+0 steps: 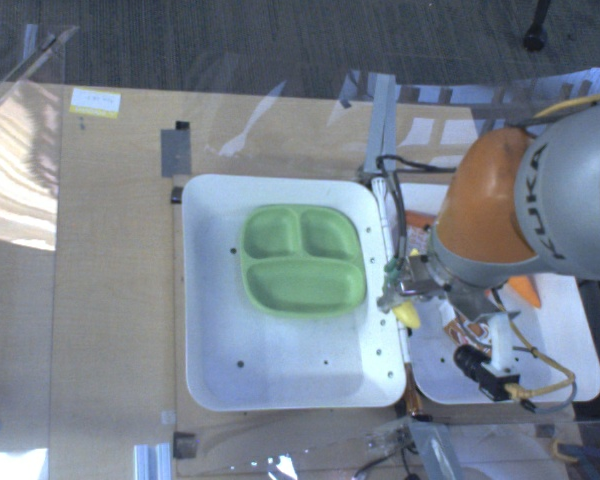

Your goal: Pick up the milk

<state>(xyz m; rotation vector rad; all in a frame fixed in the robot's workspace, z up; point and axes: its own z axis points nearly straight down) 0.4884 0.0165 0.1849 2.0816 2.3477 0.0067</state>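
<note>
Pincer (412, 290) low over the right shallow white plastic bin (570, 358), under the orange band; finger state cannot be told. Milk not identifiable; a yellow piece (407, 315) and an orange piece (523, 289) lie beside the wrist. Bins: two. Left bin (280, 378) holds one green three-compartment plastic tray (302, 260). Wooden desk (100, 298); dark carpet beyond.

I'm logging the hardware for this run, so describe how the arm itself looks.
The arm is bulky and rounded, grey, with an orange band above the wrist and dark KUKA lettering on the grey shell. Thin black and yellow cables loop around its lower end.
</note>
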